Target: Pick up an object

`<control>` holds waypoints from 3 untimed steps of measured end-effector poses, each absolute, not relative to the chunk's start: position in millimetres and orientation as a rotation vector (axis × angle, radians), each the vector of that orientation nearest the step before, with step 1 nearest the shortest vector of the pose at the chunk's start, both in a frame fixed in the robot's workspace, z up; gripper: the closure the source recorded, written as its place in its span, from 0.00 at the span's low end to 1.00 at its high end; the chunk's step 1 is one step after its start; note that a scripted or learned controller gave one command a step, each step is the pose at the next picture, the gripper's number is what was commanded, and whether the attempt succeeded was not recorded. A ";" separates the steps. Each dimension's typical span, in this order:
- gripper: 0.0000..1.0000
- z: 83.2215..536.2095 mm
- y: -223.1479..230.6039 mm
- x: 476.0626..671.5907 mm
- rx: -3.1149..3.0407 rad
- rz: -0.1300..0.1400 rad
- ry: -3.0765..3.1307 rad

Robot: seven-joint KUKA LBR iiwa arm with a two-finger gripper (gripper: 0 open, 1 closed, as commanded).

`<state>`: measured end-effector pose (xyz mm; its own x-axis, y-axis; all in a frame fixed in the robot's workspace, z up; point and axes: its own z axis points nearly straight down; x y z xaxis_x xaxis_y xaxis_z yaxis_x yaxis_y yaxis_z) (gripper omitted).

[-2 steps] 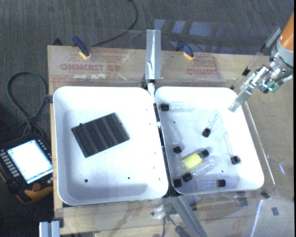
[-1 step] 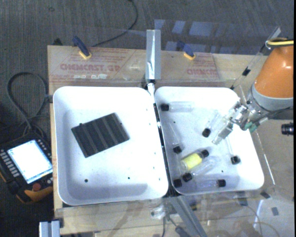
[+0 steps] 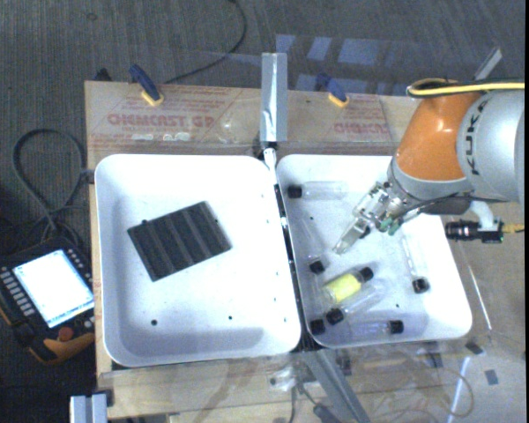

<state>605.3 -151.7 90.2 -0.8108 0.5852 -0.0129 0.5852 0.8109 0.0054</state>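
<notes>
**Yellow-filled tube lies below the fingertips, slanted across the bin**

Your two-finger gripper [image 3: 351, 238] hangs over the middle of the right-hand white bin [image 3: 458, 320], fingers pointing down-left. They look slightly parted with nothing between them, though the view is too small for you to be sure of the gap.

The nearest candidate is the clear plastic tube with yellow contents and a black cap [image 3: 347, 284]. It lies below the fingertips in this view, near but not touching, its long axis running from lower left up to the cap at upper right.

Watch the neighbours: a second clear tube with a black cap [image 3: 353, 307] lies just beside the yellow one, and another [image 3: 373, 329] rests along the bin's near wall. A clear tube [image 3: 319, 189] sits near the far wall. The dark ribbed rectangular slab [image 3: 178, 239] in the left-hand white bin [image 3: 115, 236] is well apart.
</notes>
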 end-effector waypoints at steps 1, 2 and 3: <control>0.00 170.4 -198.5 628.4 0.434 0.000 3.107; 0.00 294.8 -220.1 651.3 0.153 0.001 3.131; 0.00 144.6 -203.7 639.3 -0.147 0.002 3.137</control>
<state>639.3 -203.7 144.6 -0.9956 -0.0934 -0.0015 -0.0934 0.9956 0.0014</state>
